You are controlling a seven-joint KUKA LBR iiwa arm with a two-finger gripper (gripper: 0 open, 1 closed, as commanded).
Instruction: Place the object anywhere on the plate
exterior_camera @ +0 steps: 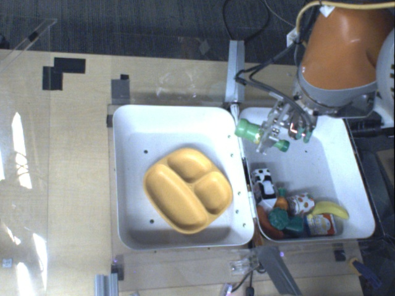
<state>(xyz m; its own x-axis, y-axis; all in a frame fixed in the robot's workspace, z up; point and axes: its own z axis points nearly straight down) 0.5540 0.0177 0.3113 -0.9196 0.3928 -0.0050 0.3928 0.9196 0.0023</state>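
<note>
A yellow three-compartment plate (187,189) lies in the left white bin (129,140). My gripper (270,133) hangs over the left part of the right bin (345,165), close to the divider between the bins. Its fingers are shut on a green bottle-shaped object (252,131), which lies roughly level and sticks out to the left toward the divider. The object is up and to the right of the plate, apart from it.
The near left corner of the right bin holds a pile of toys: a black-and-white cow figure (264,182), a banana (329,210), a teal item (281,219) and several others. A metal post (233,73) stands behind the bins' divider.
</note>
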